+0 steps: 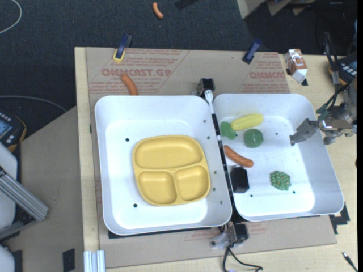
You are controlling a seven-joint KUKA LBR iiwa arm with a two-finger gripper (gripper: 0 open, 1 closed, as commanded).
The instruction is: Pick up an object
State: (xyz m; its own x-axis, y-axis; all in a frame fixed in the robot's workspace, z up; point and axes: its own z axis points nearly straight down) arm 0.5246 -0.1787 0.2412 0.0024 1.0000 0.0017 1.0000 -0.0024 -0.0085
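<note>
In the camera view, two white bins are seen side by side on the bench. The left bin [108,152] is occupied by a yellow divided plate [170,169]. In the right bin [317,169] the candidate objects are gathered toward its left half: a corn cob [248,121], a green leafy piece [227,130] touching the cob's left end, a green ball [253,137] just below the cob, a sausage [238,156] lying aslant, a black block [239,179] against the left wall, and a green bumpy ball [280,180] nearer the middle.

The gripper [299,135] is seen at the right side of the right bin, near its right wall and well apart from every object. Whether it is open or closed cannot be told from this angle; nothing is seen held in it.

The task is judged to be at its start: no object has been lifted, and all lie on the bin floor. Approach, descent, closing and lifting are all left to be done. The bumpy ball and the green ball are judged the nearest candidates.
</note>
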